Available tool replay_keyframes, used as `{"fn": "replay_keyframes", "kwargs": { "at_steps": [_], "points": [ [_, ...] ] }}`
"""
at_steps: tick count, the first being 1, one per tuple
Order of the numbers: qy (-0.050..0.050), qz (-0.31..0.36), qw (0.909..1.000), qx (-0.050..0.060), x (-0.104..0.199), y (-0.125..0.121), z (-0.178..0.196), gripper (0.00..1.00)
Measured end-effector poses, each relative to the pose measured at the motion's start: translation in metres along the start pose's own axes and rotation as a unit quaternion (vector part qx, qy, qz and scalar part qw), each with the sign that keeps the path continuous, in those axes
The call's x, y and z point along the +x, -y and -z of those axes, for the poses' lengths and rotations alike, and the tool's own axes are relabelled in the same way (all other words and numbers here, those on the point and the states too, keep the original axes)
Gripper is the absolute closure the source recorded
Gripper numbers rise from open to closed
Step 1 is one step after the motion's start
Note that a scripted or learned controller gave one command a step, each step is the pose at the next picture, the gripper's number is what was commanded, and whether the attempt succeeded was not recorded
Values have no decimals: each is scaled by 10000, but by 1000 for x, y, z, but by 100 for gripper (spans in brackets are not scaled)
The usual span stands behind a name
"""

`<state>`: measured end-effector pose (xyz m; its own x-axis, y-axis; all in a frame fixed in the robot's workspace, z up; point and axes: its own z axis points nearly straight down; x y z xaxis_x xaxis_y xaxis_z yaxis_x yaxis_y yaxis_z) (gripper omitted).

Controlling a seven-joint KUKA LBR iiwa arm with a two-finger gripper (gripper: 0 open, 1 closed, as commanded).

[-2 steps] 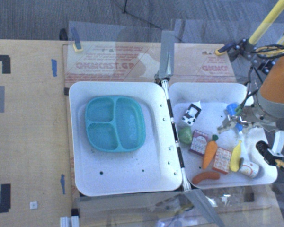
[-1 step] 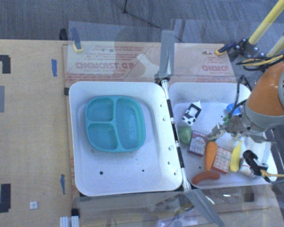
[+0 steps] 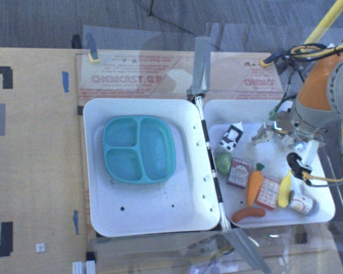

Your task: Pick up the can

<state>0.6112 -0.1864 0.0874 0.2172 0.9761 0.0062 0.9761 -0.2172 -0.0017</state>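
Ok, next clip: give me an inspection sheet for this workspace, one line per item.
Surface: two white bins side by side; left bin, right bin.
Job's things: can lying on its side at the right bin's near right corner.
Clutter: teal divided plate in left bin; carrot, banana, sausage, two small boxes, green item in right bin.
Grippers: gripper over the right bin's far part, apart from the can.
Cables: black and yellow cables on the arm.
Surroundings: grey carpet.

teal plate [image 3: 139,149], carrot [image 3: 254,186], banana [image 3: 285,189], perhaps sausage [image 3: 248,214]
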Motion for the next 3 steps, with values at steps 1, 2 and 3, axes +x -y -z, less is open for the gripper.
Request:
{"fn": "replay_keyframes", "kwargs": {
  "at_steps": [1, 2, 3],
  "points": [
    [-2, -641, 9979, 25, 16, -56, -1, 0],
    [69, -2377, 9713, 79, 37, -46, -2, 0],
    [-9, -1990, 9800, 32, 4, -24, 35, 0]
  ]
}}
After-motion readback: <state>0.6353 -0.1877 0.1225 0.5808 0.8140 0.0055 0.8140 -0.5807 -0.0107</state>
